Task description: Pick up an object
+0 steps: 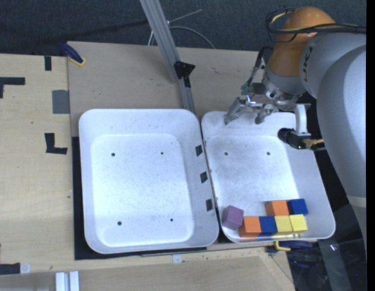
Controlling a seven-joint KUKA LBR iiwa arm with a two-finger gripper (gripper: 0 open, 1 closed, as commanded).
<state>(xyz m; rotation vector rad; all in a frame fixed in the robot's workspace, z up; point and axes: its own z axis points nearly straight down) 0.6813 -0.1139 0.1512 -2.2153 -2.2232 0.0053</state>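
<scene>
Six small blocks (272, 218) sat clustered at the near edge of the right bin (308, 174), a purple one (233, 216) slightly apart. The gripper (248, 115) hung over that bin's far rim, fingers spread, holding nothing. Looking light and rigid, the purple block seemed easiest to pinch across its flat sides.

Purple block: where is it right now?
The purple block lies in the right bin, at its near-left corner, just left of the orange block that starts the cluster of coloured blocks.

arm (341, 102) cut off rt (frame edge)
</scene>
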